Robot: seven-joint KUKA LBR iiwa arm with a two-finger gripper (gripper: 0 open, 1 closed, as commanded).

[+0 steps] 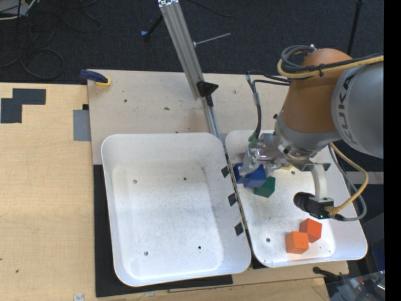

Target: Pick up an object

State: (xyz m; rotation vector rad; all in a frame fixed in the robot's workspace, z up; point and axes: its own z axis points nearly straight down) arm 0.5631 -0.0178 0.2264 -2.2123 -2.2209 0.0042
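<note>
blue block [254, 178] and green block [265, 187] crowd under the jaws [259, 157], whose state is unclear.

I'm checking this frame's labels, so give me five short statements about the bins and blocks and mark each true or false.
1. Two orange blocks lie in the right bin. True.
2. The blue block sits in the left bin. False: it is in the right bin, near the divider.
3. A green block touches the blue block. True.
4. The gripper hangs over the orange blocks. False: it is above the blue block.
5. The orange blocks lie nearer the camera than the blue block. True.
</note>
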